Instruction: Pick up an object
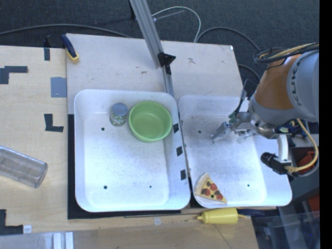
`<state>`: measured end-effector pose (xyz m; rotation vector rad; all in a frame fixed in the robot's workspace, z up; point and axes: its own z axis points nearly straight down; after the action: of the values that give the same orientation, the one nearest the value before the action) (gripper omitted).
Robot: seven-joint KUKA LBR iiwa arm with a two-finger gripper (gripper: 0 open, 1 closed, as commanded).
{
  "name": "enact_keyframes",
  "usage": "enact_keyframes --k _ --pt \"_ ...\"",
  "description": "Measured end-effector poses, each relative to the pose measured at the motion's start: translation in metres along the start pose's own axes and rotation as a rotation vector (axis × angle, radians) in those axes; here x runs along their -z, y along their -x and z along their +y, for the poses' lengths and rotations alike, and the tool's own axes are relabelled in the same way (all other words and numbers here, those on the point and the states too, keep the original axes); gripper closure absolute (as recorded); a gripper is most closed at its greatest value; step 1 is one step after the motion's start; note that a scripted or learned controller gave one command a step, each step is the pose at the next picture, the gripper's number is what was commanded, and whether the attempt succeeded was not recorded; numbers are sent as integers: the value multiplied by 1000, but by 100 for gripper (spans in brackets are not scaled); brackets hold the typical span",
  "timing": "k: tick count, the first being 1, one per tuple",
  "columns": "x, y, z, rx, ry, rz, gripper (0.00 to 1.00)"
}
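My gripper (222, 130) hangs over the middle of the right bin (270, 191), fingers pointing left, open with nothing between them. A toy pizza slice (209, 188) lies in that bin's front left corner, well in front of the gripper. The left bin (88, 185) holds a green bowl (150, 121) at its back right. A small grey-lidded jar (119, 114) stands touching the bowl's left side.
A yellow bottle (218, 216) lies on the bench just in front of the right bin. A clear plastic tumbler (21, 167) lies on the wooden surface far left. A metal pole (148, 27) slants in from the back to the divide between the bins.
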<state>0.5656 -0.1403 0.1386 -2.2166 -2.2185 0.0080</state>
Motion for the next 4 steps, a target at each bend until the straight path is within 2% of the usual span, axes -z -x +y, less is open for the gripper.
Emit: enact_keyframes --k 1,2,4 --pt "-50 0 1 1 9 -3 0" --pt "-39 -1 1 2 8 -1 100" --pt "80 3 -10 0 13 -2 100"
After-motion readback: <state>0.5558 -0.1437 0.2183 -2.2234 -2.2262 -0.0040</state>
